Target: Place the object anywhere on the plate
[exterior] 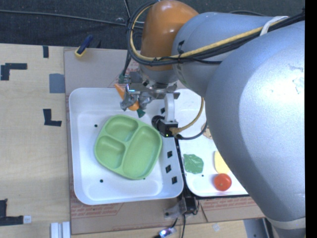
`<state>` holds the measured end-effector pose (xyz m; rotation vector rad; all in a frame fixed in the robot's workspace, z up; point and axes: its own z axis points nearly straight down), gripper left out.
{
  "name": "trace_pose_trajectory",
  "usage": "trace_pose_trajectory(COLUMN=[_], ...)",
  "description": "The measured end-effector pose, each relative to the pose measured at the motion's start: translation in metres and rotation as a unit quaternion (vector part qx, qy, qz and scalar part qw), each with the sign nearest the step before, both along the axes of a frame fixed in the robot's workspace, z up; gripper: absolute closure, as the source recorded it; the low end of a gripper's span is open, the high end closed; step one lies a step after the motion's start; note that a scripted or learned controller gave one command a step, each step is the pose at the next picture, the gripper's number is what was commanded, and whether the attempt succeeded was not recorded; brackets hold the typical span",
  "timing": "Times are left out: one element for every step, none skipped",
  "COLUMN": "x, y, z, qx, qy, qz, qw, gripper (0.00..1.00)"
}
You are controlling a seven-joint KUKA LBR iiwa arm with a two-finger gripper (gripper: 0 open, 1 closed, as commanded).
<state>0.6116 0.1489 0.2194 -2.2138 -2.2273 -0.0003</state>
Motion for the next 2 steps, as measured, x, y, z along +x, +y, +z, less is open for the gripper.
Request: trace_pose_trajectory(x=[0.0037,0.0040], y=[0.0631,0.0588], z=[0.0062,0.0059], qx=[0.0004,-0.0011], qy=[0.000,0.001], qz=[0.001,-0.002], qw=[1.0000,1.0000], gripper=[1.00,0.00])
